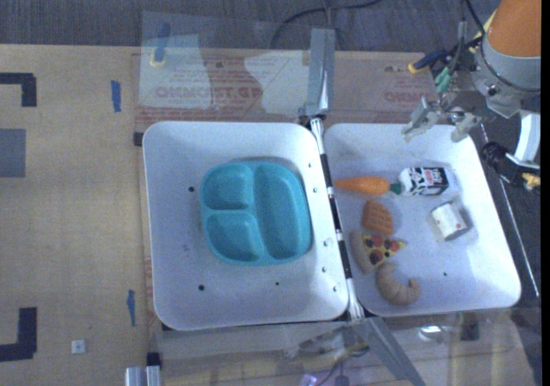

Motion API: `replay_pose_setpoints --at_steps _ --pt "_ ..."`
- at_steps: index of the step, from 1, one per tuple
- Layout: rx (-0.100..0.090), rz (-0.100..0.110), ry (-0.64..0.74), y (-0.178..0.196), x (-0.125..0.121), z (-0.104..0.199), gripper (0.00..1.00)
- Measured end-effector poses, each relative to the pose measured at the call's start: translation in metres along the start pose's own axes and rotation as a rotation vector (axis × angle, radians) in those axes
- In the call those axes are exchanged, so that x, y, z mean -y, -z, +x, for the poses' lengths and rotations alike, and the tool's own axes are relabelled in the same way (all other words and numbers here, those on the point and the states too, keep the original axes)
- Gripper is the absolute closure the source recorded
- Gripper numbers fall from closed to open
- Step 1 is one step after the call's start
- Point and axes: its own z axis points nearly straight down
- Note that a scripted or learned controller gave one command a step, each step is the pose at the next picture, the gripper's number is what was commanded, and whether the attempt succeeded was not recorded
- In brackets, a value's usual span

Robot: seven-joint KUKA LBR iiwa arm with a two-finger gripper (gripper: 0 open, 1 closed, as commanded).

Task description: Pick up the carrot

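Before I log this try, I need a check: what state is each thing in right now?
carrot: lying flat in the right bin, untouched
gripper: over the bin's far edge, nothing between its fingers
milk carton: on its side beside the carrot
blue tray: flat in the left bin

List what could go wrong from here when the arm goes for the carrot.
1. The carrot has its green end right against the small carton, so a descending tool may knock or pinch the carton instead.
2. The carrot lies near the right bin's left wall, which leaves little room on that side.
3. The cookie just below could get nudged.
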Motion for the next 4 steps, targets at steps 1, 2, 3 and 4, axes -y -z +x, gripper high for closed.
replay_pose_setpoints --at_steps 1,2,3,4 --pt "0.0 0.0 -0.012 -0.13 0.006 0.018 0.0" --pt "0.004 -0.029 0.157 -0.185 -0.005 0.024 0.0" --pt "0.012 -0.038 0.148 -0.171 -0.007 0.017 1.0" --pt "0.0 -0.001 -0.081 -0.077 0.003 0.066 1.0"
